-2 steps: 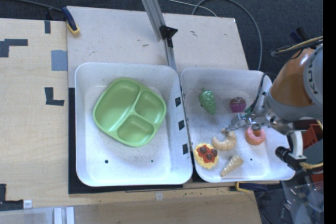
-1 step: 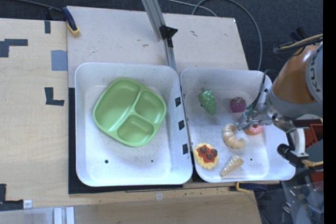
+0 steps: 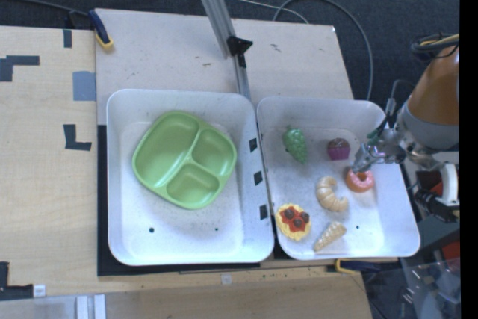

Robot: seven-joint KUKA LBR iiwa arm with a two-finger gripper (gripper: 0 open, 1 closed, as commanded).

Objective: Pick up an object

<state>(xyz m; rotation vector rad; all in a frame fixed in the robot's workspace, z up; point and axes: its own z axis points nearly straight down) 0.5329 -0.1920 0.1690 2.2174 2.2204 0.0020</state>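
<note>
Status of task: not complete. No item is lifted; every item rests on a bin floor.

Landmark for all positions: the green three-compartment plastic plate [image 3: 184, 159].

Inventory, largest first:
- One pale wooden counter [image 3: 45, 160], carrying everything.
- Two shallow white plastic bins: the left bin [image 3: 119, 235] holds the plate; the right bin [image 3: 396, 231] sits just right of it.
- One grey arm with an orange band [image 3: 437, 97], far right of the plate, reaching into the right bin.
- One green plate, as named, alone in its bin.
- One two-finger gripper [image 3: 364, 163], well right of the plate, low over the pink-frosted toy doughnut [image 3: 359, 180]. Whether the jaws stand wide or narrow cannot be told at this angle, and no item is seen between them.
- Six toy foods, all right of the plate: one tan croissant [image 3: 331, 194], one yellow tart with red berries [image 3: 293, 221], one green grape bunch [image 3: 296, 144], one cream cone-shaped piece [image 3: 329, 236], the doughnut, one purple cupcake-like piece [image 3: 338, 149].

Remaining, in my judgement: close on the doughnut, the nearest candidate, and raise it clear.
</note>
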